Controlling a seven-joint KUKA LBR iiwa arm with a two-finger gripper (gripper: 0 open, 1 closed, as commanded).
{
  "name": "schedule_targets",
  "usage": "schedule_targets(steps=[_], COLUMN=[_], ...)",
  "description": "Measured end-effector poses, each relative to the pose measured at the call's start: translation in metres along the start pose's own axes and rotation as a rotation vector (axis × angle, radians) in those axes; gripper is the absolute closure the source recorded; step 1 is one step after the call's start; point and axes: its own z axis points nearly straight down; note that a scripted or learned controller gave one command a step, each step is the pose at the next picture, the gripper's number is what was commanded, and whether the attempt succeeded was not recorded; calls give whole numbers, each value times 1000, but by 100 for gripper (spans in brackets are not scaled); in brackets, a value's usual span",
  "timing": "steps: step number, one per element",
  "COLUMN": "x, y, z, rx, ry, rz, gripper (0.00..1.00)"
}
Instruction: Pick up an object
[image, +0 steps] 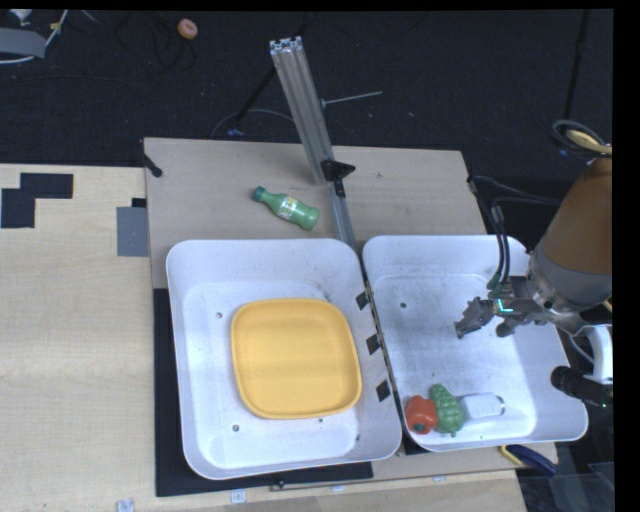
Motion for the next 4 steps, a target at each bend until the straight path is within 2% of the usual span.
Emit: schedule_targets(steps=[1, 2, 3, 4], x=[0, 2, 2, 1], y=[0, 2, 3, 3], z=[0, 63, 107, 95], rx=[0, 5, -1, -4], ry=[0, 1, 0, -1], rz=[0, -1, -1, 2], gripper=[0, 0, 0, 100])
